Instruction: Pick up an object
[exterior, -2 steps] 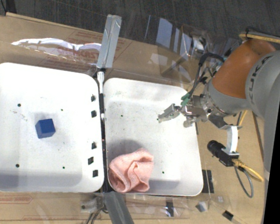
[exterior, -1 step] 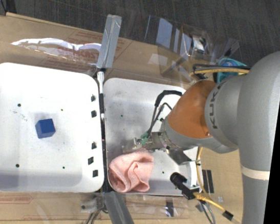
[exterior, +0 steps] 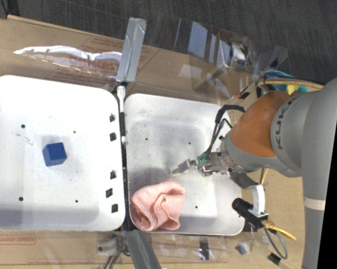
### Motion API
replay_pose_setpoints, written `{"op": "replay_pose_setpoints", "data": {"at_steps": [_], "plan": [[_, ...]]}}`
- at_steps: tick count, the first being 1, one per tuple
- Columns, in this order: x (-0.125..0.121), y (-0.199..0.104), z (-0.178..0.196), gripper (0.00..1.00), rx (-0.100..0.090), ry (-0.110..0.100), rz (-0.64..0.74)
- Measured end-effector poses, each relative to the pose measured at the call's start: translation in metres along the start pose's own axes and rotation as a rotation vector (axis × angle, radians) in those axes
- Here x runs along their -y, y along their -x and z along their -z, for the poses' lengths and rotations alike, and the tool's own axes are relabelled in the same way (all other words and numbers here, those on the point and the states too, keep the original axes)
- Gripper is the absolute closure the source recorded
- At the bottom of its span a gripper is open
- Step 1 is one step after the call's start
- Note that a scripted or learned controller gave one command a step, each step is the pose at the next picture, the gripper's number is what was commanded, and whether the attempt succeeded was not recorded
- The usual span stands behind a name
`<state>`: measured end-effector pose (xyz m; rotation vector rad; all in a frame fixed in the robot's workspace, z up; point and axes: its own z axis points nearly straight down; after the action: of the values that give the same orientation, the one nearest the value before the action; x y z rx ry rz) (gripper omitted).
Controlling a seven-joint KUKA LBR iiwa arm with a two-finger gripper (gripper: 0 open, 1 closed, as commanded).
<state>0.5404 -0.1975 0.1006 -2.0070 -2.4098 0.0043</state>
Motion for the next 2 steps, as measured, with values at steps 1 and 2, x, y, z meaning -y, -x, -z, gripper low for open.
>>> {"op": "replay_pose_setpoints", "data": {"at_steps": [1,2], "plan": [[0.008,-0.042,-0.012,0.0,0.001,0.002,0.123],[0.042,-0.087,-0.012,0.0,0.0,0.003,0.303]]}}
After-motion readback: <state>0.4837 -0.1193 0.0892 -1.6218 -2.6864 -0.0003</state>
